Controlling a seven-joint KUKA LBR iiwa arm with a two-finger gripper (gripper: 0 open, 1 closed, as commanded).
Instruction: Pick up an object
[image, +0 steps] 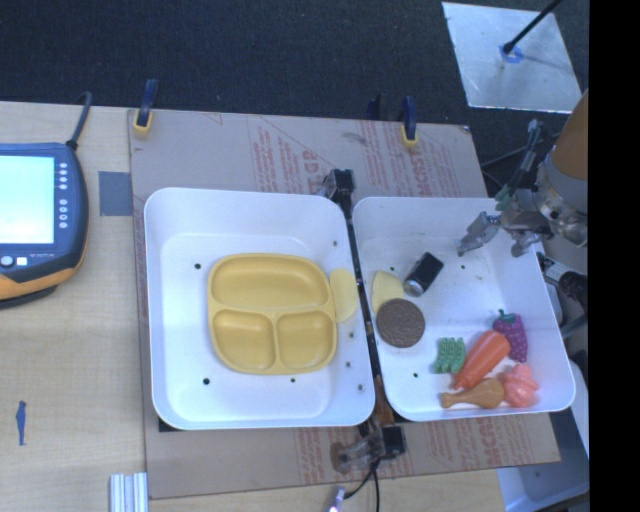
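the gripper (497, 232) hangs with fingers spread and nothing between them near the right bin's (455, 411) far right corner; the black cylinder (423, 272), nearest toward the bin's middle, looks the simplest grasp, straddled squarely across its width.

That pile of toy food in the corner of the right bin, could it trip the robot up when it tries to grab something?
Possibly. The carrot, grapes, chicken leg and pink toy lie packed together against the right bin's wall, so the gripper might nudge neighbours or clip the rim instead of getting a clean hold. The brown disc lies flat and may slip. The black cylinder could roll.
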